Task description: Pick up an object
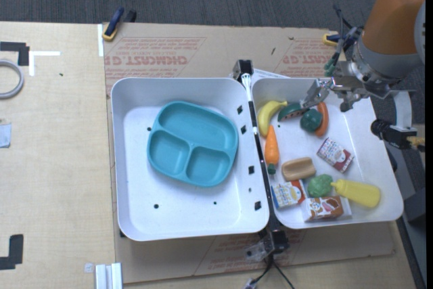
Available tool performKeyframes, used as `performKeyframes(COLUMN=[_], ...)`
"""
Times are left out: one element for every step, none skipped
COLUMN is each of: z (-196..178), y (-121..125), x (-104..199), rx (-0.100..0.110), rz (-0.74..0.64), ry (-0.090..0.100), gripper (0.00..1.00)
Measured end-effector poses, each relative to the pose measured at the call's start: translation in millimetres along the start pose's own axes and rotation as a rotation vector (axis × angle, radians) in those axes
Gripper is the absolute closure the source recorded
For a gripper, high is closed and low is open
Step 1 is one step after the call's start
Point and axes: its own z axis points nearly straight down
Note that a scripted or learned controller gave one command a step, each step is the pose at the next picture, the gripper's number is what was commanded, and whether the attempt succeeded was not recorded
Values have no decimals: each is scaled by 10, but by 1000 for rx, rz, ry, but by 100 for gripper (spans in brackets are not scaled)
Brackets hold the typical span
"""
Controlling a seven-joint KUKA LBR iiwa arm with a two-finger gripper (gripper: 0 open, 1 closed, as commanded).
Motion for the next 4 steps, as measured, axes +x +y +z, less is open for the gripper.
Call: performKeyframes(z=[755, 1493, 1366, -96], y=[344, 530, 553, 244], x=[-472, -584, -590, -198], rx=[-1, -1, -9, -3], rz=[-45, -205, -203, -208], ry=[0, 0, -2, -1], gripper=[0, 0, 100, 100])
